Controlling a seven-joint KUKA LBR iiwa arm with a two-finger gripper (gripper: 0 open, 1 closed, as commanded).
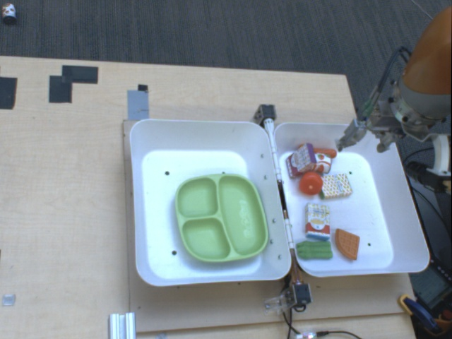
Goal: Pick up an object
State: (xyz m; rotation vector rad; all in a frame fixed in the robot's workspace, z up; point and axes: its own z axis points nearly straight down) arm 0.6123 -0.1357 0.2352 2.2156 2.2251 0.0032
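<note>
The right bin (381, 210) holds several small toy foods. Among them are a purple and red box (304, 158), a red tomato (311, 183), a speckled box (337, 186), a white and red carton (318, 221), a green piece (314, 251) and an orange wedge (347, 244). My gripper (364, 141) hangs over the bin's far right corner, above and right of the purple box. Its two fingers are spread open with nothing between them.
The left bin (152, 189) holds a green divided plate (222, 217). A ridge (277, 182) joins the two bins. Cables (424, 189) run along the bench's right side, and a clamp (293, 296) sits at the front edge.
</note>
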